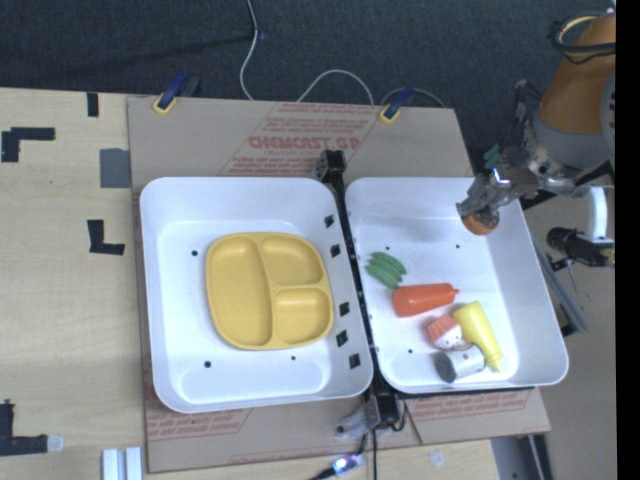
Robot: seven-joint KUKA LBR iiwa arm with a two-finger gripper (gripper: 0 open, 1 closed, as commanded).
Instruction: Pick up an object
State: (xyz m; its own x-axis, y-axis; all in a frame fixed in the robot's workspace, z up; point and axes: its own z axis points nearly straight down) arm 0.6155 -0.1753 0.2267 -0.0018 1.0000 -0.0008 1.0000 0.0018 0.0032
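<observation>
1. The desk point(60, 298) is light wood-toned, with black tape marks on its left part, and dark carpet lies beyond its far edge. A cardboard sheet point(290, 138) lies on it, clipped at the far edge, and carries both bins.
2. Left bin point(170, 208): white and shallow, holding a yellow divided plate point(268, 290) lying flat near its middle.
3. Right bin point(520, 298): white and shallow, holding a cluster of items in its near half.
4. Cluster contents: a green leafy item point(386, 266) nearest the divider, an orange carrot point(424, 297) just beside it, a yellow bottle point(480, 332), a small pink-and-white item point(446, 333) touching the bottle, and a grey cylinder point(460, 366) at the near edge.
5. The gripper point(480, 213) hangs over the right bin's far right corner, well apart from the cluster.
6. A small orange-brown object point(481, 222) sits at the gripper's tip; the jaws appear closed on it, though the contact is small and partly hidden.
</observation>
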